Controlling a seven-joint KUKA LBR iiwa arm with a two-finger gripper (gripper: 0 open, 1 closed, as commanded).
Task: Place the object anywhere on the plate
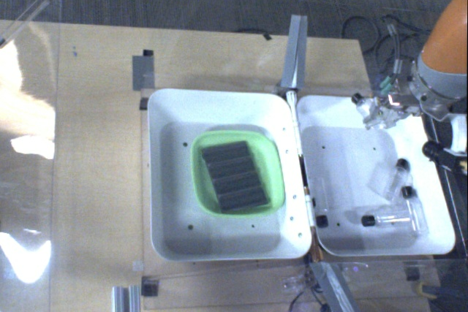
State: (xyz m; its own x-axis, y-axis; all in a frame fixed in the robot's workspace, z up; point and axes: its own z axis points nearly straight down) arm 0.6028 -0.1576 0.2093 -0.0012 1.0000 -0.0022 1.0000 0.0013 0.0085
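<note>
In the left bin [164, 179]: green plate [201, 190] carrying the dark ribbed block [234, 176].
Arm [446, 47] over right bin's [344, 157] far right corner; gripper [384, 109] there, grip state cannot be told. Clear tubes [398, 217] lie near that bin's front right.

I see the arm [446, 47] cut off by the right edge, so most of its body stays outside the view. The gripper [380, 112] is small and blurred for me. The clear objects [398, 208] in the right bin [322, 120] are transparent; I cannot make out their exact shapes.
</note>
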